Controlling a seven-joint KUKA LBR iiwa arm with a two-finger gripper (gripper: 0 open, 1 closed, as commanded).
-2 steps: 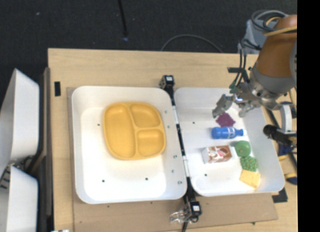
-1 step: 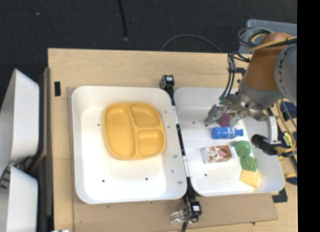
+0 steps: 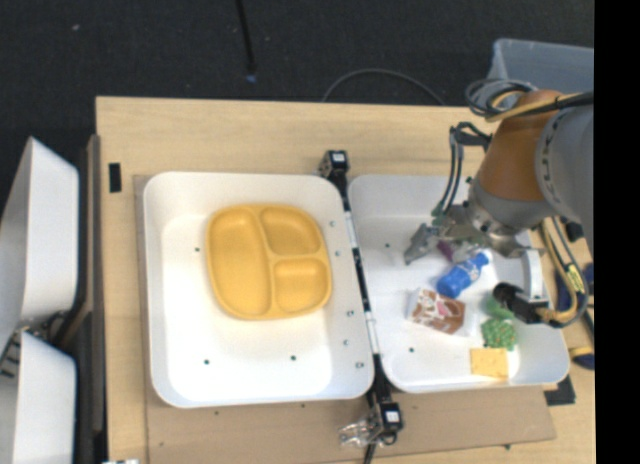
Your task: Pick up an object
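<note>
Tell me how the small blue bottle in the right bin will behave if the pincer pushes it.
The blue bottle lies on its side, so it would probably roll. It looks small and plastic, likely light and stiff. A push might slide it into the patterned packet beside it.

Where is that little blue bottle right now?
The blue bottle lies in the right-hand bin, just below the gripper and above a small printed packet, with a green item to its lower right.
</note>
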